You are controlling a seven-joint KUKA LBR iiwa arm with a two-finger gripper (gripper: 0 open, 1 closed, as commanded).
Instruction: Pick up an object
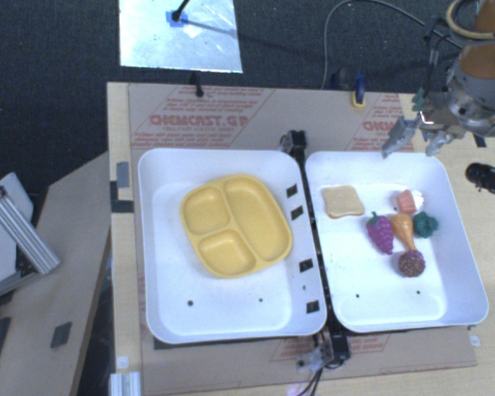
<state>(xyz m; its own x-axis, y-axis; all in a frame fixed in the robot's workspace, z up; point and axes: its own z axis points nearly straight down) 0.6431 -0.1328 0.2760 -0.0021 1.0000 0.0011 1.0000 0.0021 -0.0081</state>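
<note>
Bins are sitting side by side across the middle of the bench, and the left bin is carrying a yellow tray with three compartments, lying flat near its centre and turned a little askew, probably waiting as a place to put food later. Nothing is lying in the tray's compartments. Moving right past the black hinge strip between the bins, the right bin is holding all the things that could be picked: a toast slice is lying alone near its far left corner, with open floor around it, so it is looking like the easiest target. Toward the far right side, the rest are crowding together: purple grapes, an orange carrot, a pink-and-white piece, a green piece and a dark red berry, touching or nearly so, which is making a clean grasp harder there. Above the bin's far right corner, the gripper is hanging with its fingers spread apart and holding nothing, seemingly poised high before a descent.
</note>
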